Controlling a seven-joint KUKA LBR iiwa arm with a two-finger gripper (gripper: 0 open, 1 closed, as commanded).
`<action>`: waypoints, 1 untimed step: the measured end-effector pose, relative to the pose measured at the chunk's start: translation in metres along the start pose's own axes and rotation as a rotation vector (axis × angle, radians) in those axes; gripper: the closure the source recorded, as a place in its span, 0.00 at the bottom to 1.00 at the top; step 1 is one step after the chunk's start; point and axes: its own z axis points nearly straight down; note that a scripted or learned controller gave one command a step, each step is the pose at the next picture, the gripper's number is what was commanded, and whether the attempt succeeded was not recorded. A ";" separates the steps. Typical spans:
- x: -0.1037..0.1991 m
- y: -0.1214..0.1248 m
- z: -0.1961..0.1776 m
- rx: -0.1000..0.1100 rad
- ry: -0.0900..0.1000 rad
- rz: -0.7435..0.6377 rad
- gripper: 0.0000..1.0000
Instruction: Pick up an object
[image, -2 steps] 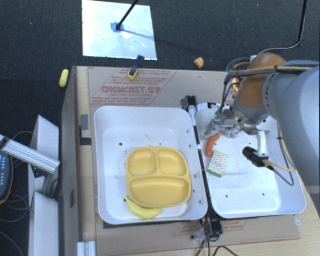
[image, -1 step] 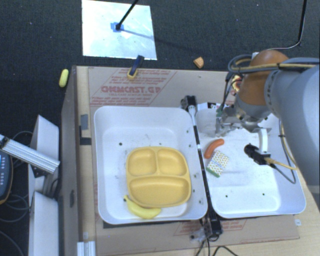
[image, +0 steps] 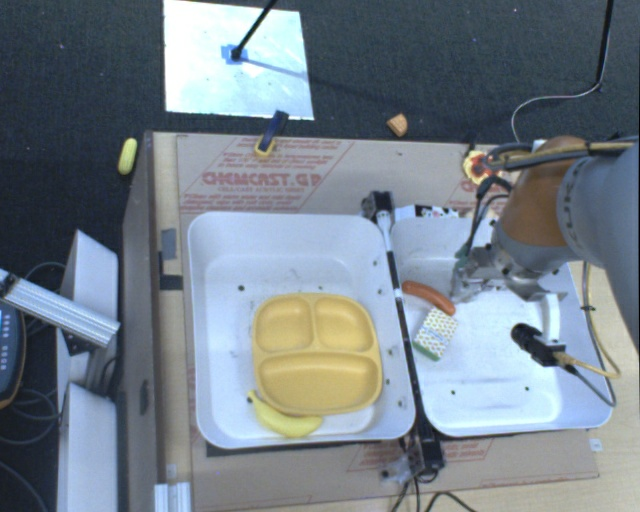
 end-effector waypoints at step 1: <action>-0.012 -0.050 0.000 0.000 0.001 0.000 1.00</action>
